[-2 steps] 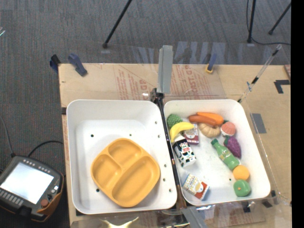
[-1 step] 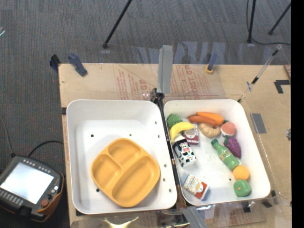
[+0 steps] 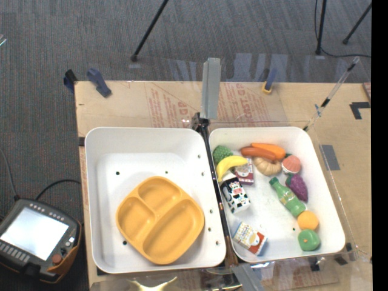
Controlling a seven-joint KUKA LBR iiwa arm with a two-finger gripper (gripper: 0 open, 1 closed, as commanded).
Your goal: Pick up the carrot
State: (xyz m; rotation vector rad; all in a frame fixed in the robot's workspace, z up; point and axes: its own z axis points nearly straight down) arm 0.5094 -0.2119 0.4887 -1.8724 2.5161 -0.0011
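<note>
Two shallow white bins sat side by side on the tabletop [image 3: 121, 105]. The left bin [image 3: 103, 156] held a yellow divided plate [image 3: 160, 219], lying a little askew toward the near side.

The right bin [image 3: 321, 180] was crowded with toy food. The carrot [image 3: 268, 150] lay along the far edge, orange and pointing left, touching a red-orange piece [image 3: 254, 154] just in front of it and a tan croissant [image 3: 267, 165] below that. To the left were a green broccoli [image 3: 222, 154] and a yellow banana [image 3: 231, 164], the banana resting against a small red-and-white carton [image 3: 245, 173]. A black-and-white cow-print milk carton [image 3: 236, 195] stood near the bin's left wall, and another small carton [image 3: 250, 237] lay by the near edge. A green bottle [image 3: 287, 197] lay slanted in the middle, with purple grapes [image 3: 297, 187] and a pink-red round piece [image 3: 291, 163] beside it. An orange [image 3: 308, 220] and a green apple [image 3: 309, 240] sat touching in the near right corner.

I could not see the arm or the gripper from where I stood, so I could not tell how its fingers were set.
</note>
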